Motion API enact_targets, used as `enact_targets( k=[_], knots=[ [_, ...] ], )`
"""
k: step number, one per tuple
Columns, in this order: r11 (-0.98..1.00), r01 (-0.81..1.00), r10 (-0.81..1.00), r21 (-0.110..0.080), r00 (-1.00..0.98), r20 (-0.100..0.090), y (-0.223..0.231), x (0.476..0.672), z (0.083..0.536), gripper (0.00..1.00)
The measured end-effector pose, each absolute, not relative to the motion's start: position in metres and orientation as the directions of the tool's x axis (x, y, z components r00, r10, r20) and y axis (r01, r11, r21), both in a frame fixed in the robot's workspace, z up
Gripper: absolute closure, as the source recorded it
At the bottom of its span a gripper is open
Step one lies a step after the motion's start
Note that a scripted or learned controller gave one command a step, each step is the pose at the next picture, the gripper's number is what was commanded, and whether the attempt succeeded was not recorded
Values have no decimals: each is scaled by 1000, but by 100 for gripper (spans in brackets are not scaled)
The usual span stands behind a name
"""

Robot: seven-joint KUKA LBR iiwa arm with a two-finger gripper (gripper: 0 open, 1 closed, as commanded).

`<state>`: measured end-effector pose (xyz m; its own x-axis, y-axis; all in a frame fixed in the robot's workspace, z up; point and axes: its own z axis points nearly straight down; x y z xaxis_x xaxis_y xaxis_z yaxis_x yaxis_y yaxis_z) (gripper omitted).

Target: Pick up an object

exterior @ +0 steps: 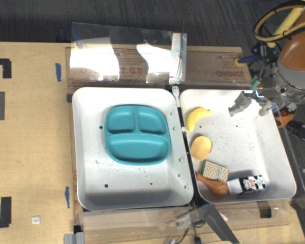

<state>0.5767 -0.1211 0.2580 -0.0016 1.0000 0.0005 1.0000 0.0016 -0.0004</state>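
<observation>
In the right bin (259, 151), a yellow banana (195, 117) lies by the left wall. A round yellow fruit (201, 147) sits just below it. Toward the front lie a tan speckled cracker-like block (215, 171), a brown drumstick (213, 185) and a small black-and-white bottle (250, 184). My gripper (250, 107) hangs over the bin's back right part, open, with nothing between its fingers. It is well apart from all the objects.
The left bin (91, 177) holds a teal divided plate (137, 134). A clear plastic sheet (127, 55) stands behind the left bin. The arm and yellow cables (284, 19) fill the upper right. The wooden bench (25, 151) extends to the left.
</observation>
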Motion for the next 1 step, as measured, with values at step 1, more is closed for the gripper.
enact_targets(
  k=[1],
  knots=[
    [56,998,998,-7,-56,3,-60,593,181,0]
  ],
)
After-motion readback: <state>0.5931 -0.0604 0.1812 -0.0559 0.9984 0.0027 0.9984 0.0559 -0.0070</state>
